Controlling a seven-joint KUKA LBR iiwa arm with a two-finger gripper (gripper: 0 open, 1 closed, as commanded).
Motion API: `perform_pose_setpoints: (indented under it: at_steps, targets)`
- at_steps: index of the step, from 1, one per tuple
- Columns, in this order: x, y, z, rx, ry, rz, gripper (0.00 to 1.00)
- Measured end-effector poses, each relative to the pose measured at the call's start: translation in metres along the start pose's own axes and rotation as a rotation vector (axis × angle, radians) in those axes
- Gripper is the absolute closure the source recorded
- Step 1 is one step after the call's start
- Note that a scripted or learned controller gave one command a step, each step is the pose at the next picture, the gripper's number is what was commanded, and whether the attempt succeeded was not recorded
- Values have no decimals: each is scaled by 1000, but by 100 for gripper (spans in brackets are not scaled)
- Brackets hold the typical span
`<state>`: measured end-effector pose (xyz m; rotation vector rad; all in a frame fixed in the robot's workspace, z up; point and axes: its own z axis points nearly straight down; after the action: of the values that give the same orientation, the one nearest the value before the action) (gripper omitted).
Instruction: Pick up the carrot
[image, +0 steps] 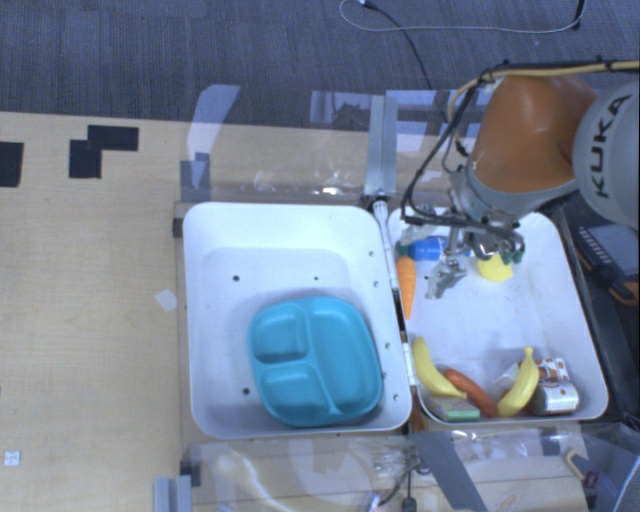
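Observation:
The carrot is orange and lies lengthwise against the left wall of the right bin, its thick end toward the back. My gripper hangs just to the right of the carrot, apart from it. Its fingers look open, with nothing between them. The grey arm with its orange band reaches in from the upper right and hides part of the bin's back.
A blue item and a yellow fruit lie near the gripper. Two bananas, a red-orange vegetable, a green piece and a small packet crowd the right bin's front. A teal divided plate sits in the left bin.

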<state>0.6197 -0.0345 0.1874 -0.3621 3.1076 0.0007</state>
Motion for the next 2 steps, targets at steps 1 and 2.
perform_pose_setpoints:
  at_steps: [1,2]
  targets:
    - [14,31,0,-2,3,-366,0]
    - [11,32,-12,-1,-9,-361,100]
